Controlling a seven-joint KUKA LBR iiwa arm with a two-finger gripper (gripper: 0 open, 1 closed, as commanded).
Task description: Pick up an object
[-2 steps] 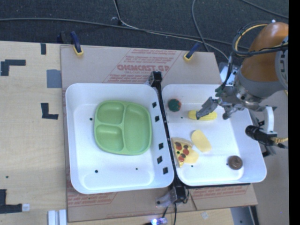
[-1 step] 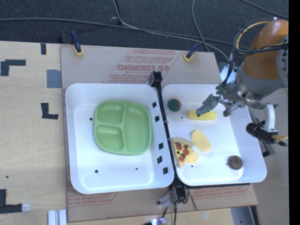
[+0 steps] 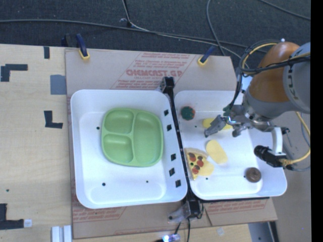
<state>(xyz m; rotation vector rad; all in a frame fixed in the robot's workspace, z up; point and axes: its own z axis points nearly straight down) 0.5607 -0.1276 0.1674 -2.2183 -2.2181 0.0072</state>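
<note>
Hovering over the right bin (image 3: 272,188), the claw (image 3: 225,126) is seen spread and grasping nothing. A yellow piece (image 3: 216,152) lies at its 6 o'clock, long axis running 11 to 5 o'clock. A pizza slice (image 3: 198,163) is noted just beside it.

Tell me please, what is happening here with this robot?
The arm's gripper hangs over the right bin, fingers spread, above a yellow piece, holding nothing. Around it lie a green ball, a pizza slice, a pale yellow piece and a brown ball. A green plate sits in the left bin.
</note>
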